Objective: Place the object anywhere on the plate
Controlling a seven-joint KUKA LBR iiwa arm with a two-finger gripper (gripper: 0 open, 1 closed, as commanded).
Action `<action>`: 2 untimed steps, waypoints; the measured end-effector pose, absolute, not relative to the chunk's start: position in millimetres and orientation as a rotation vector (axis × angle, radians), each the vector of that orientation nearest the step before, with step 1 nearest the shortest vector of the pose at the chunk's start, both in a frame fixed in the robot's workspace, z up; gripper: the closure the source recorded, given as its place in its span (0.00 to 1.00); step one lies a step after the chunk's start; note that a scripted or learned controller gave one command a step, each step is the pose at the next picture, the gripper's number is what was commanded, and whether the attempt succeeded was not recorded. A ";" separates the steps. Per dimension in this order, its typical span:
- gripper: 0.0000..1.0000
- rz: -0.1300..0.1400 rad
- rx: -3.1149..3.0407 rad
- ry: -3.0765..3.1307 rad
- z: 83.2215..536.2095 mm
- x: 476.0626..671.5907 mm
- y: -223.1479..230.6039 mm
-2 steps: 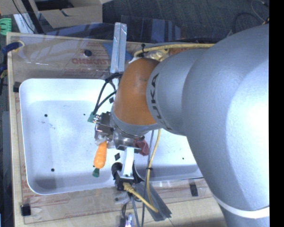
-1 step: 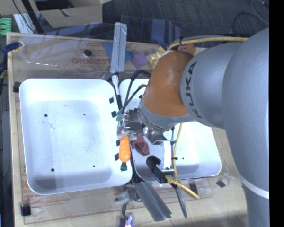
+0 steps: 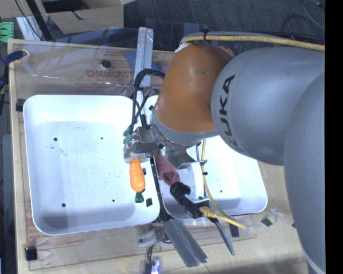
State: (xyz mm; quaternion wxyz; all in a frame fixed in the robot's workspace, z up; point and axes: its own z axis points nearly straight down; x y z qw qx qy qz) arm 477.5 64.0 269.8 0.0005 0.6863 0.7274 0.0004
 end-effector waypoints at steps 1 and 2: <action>1.00 0.000 2.151 2.288 279.3 478.4 63.5; 1.00 -0.007 2.135 2.309 190.5 475.5 131.8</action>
